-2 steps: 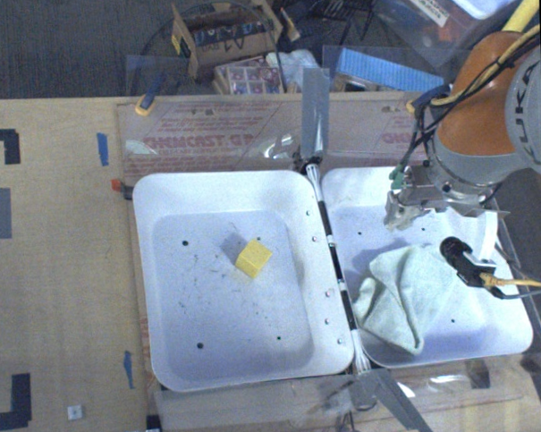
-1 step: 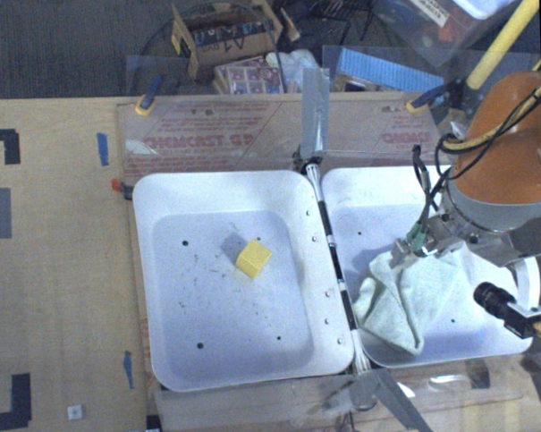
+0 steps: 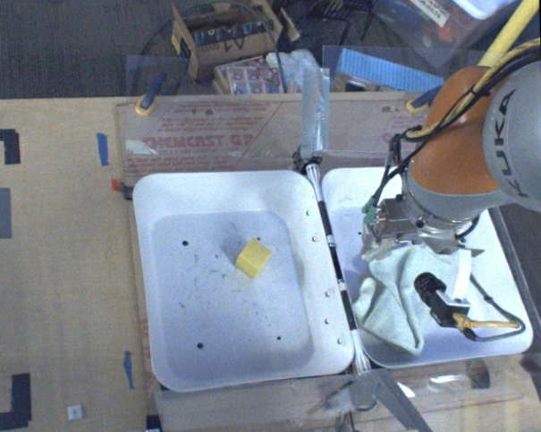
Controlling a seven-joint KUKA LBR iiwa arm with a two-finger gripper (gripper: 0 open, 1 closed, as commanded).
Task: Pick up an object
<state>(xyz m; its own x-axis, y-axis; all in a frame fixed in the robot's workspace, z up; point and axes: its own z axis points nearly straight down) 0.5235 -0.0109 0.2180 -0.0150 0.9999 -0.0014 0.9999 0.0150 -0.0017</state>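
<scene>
Starting at the near edge of the bench [image 3: 59, 291], two white bins sit side by side, their rims meeting down the middle. Nearest to us, in the right bin [image 3: 348, 191], lies a pale cloth [image 3: 391, 308]. It is crumpled into a heap against the bin's near-left corner, with its top bunched upward. Right above that bunched top hangs the gripper [image 3: 402, 242], pointing down into the fabric. From this angle the wrist covers it, so whether it is apart, together or clamped on the cloth, I cannot tell. What does show is the cloth's upper folds rising right up to the gripper's underside.

Over to the left bin [image 3: 213, 329], a small yellow block [image 3: 253, 258] sits near the middle of the floor. It is turned at a slant to the walls and lies well apart from the gripper.

Moving back, the grey arm [image 3: 518, 146] with its orange band [image 3: 455, 144] comes in from the right, over the far half of the right bin. Beyond the bins, a brown cardboard sheet [image 3: 205, 142] with red lettering lies flat along the bench. Farther off, a cardboard box [image 3: 227, 29] stands on the dark floor.
</scene>
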